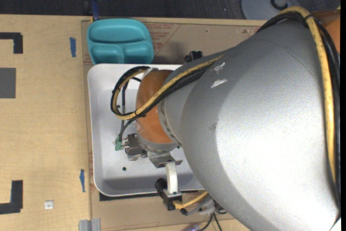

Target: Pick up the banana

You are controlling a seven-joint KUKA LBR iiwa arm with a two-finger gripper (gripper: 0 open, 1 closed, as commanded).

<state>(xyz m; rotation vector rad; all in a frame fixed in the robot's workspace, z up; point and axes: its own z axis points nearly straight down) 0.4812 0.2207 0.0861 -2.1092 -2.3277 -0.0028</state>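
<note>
The step in hand is judged to be the reach/descent over the banana, w/ the grasp itself not yet confirmed. The grey arm [254,116] is seen stretched in from the right & pointed down into the white bin [102,132], its orange band [148,111] and the metal wrist fittings [135,146] set over the bin's middle, approx. above the floor on the near-left side. A black-and-yellow cable [121,94] is looped out from the wrist over the bin's upper left. The gripper is covered by the wrist's own bulk, so how far open it is cannot be told, nor can anything be said to be held or touched by it. The banana's place cannot be told either; it is judged to lie under the wrist, inside this bin, since the bare bin floor to the left & front carries only a small dark speck. A teal tray [120,40] is set on the bench [43,116] just beyond the bin's far edge, apart from the arm. For the next move, a straight drop onto the fruit & a firm close across its narrow width would be called for, then a slow lift so a slip can be spotted early; a miss is to be reckoned w/, given the curved, smooth skin
</note>
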